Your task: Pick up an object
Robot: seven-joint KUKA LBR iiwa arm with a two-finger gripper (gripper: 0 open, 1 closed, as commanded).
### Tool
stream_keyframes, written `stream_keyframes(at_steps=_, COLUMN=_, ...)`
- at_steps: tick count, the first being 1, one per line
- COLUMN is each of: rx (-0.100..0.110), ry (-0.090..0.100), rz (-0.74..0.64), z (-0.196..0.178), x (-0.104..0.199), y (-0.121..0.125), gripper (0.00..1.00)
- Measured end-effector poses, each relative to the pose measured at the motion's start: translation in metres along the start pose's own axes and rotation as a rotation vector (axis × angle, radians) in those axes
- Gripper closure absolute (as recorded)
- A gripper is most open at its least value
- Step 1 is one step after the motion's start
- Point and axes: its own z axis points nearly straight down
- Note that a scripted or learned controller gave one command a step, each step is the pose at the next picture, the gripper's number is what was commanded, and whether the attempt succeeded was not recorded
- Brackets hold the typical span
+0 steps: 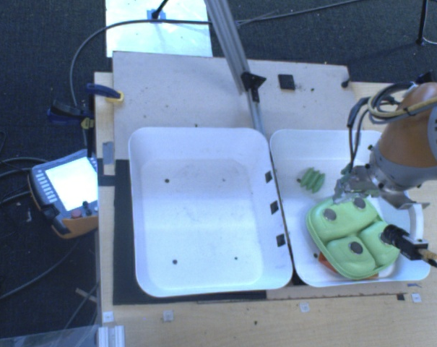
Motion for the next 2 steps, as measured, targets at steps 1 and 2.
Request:
stream_keyframes(at_steps=1, rx=0.015, ry=0.001, rz=-0.002, z=-0.049, x=-0.006, y=0.01, gripper=1.0)
stream_keyframes(at_steps=2, rx=0.016, ry=0.001, rz=-0.004, z=-0.086, x=-0.006, y=0.013, gripper=1.0)
